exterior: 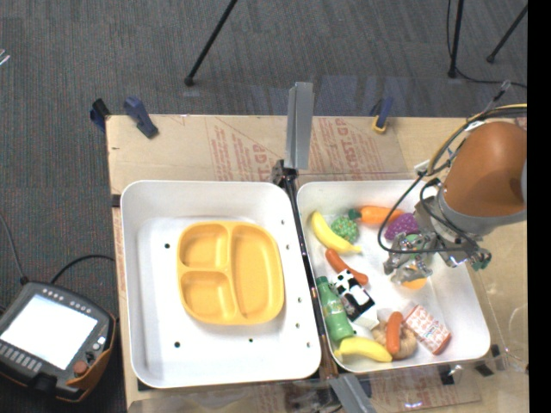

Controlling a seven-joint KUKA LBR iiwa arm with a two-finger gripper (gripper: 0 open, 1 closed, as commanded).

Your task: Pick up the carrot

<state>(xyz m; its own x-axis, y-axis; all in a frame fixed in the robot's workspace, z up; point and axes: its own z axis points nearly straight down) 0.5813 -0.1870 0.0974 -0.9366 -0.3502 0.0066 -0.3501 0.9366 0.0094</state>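
Observation:
The carrot (375, 214), orange and tapered, lies near the back of the right bin (461, 304), between a green broccoli (346, 227) and a purple bunch of grapes (401, 225). My gripper (408, 263) hangs low over the bin's right middle, a little in front of and to the right of the carrot, just past the grapes. A small orange object (414, 280) shows right under the gripper, partly hidden by it. The carrot lies apart from the gripper.
The right bin also holds two bananas (331, 233) (364, 348), a green bottle (334, 308), a black-and-white toy (352, 288), a red-orange piece (344, 267), a sausage (394, 331) and a red box (428, 329). A yellow divided plate (231, 272) sits in the left bin (146, 317).

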